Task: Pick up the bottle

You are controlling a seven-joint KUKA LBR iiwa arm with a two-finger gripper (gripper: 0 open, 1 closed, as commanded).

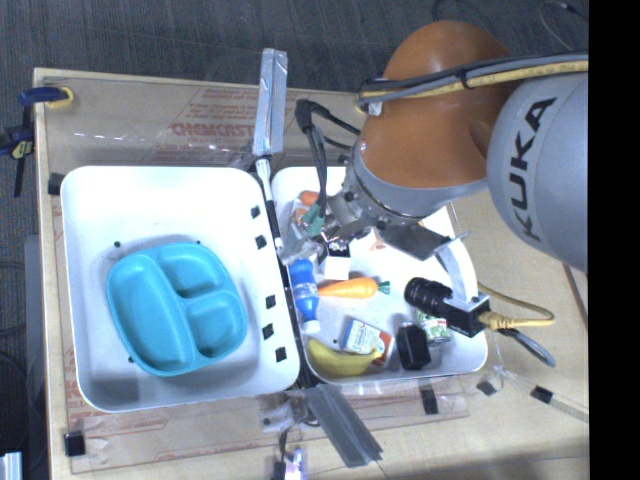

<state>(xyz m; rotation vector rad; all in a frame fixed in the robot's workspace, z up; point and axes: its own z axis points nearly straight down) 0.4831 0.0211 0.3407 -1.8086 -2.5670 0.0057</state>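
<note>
Gripper (pixel 313 230) low over top-left corner of right bin (pixel 395 266), grip state impossible to tell. Bottle (pixel 303 294) lies along left wall just beside it, carrot (pixel 350 289) alongside, banana (pixel 338 360) further down.

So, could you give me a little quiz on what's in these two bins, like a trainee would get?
1. True or false: the blue divided plate lies in the same bin as the bottle.
2. Which lies beside the bottle? A carrot, B spoon, C cup.
3. Fill in: the banana lies in the view's ___ bin.
Key: 1 false; 2 A; 3 right.
</note>
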